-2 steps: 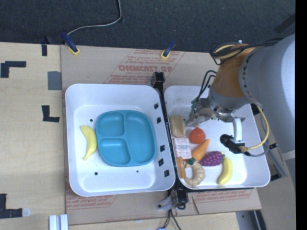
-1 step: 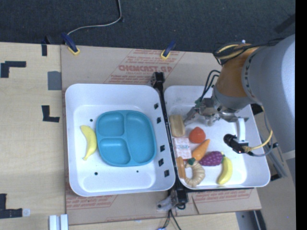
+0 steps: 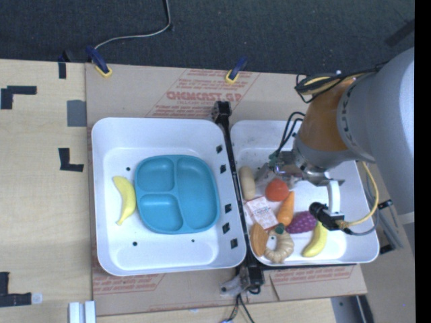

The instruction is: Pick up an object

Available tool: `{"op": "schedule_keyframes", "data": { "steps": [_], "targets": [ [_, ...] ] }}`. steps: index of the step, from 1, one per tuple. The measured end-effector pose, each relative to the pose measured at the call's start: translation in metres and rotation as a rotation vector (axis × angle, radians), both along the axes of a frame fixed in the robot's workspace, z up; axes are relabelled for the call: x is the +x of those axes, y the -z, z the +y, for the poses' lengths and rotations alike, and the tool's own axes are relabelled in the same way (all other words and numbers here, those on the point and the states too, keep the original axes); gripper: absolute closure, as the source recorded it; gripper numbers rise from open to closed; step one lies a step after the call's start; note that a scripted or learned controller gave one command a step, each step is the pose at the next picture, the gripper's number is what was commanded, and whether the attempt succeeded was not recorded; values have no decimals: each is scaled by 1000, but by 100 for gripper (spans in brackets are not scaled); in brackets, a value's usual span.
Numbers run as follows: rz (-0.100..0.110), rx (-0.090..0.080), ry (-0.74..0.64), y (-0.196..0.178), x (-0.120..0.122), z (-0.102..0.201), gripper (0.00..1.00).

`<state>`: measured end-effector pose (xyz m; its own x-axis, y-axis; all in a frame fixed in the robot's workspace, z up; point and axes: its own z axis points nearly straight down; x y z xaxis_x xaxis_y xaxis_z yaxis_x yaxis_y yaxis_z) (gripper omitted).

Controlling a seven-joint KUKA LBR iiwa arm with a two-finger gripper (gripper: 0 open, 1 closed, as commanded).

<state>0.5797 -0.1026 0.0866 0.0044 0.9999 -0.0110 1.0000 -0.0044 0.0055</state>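
Observation:
The right bin holds several toy foods: a red tomato, an orange carrot, a purple grape bunch, a yellow banana, a tan pastry ring, a beige roll and a pink-and-white packet. My gripper hangs low over the bin's middle, just above the tomato. The wrist and orange band cover its fingers from above. Nothing shows between them.
The left bin carries a blue divided plate and a second yellow banana beside it on the left. A black divider runs between the bins. Cables loop around the wrist at the right bin's right side.

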Motion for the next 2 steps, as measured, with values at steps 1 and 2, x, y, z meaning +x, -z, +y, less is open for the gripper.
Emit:
{"op": "schedule_keyframes", "data": {
  "steps": [1,2],
  "targets": [
    [-1,3,-1,-10,1,2,100],
    [0,4,-2,-19,1,2,100]
  ]
}}
